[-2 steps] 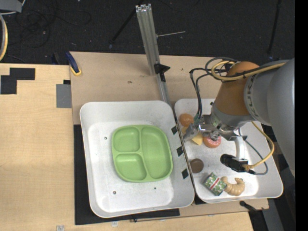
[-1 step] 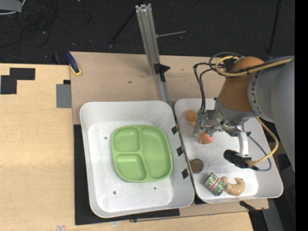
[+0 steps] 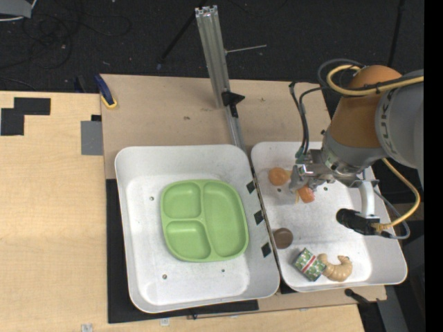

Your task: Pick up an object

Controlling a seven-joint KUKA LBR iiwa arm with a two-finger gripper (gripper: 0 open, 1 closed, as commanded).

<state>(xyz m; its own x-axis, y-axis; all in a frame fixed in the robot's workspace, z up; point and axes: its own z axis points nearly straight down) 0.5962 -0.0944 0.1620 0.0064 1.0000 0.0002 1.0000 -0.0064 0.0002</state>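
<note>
Gripper low in the right bin, nothing lifted yet.

I saw the gripper (image 3: 304, 184) down in the right bin (image 3: 387, 272), right over a small orange piece (image 3: 305, 195); whether its jaws were released or clenched on it I could not tell. I judged the pick unfinished. An orange ball (image 3: 278, 176) lay just beside, a brown disc (image 3: 282, 238), green packet (image 3: 306, 264) and tan piece (image 3: 337, 268) nearer the front. The green divided plate (image 3: 204, 220) sat in the left bin (image 3: 135, 268).

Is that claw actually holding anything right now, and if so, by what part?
It cannot be told. The claw sits low in the right bin, right at a small orange object, but a grip isn't clear.
</note>
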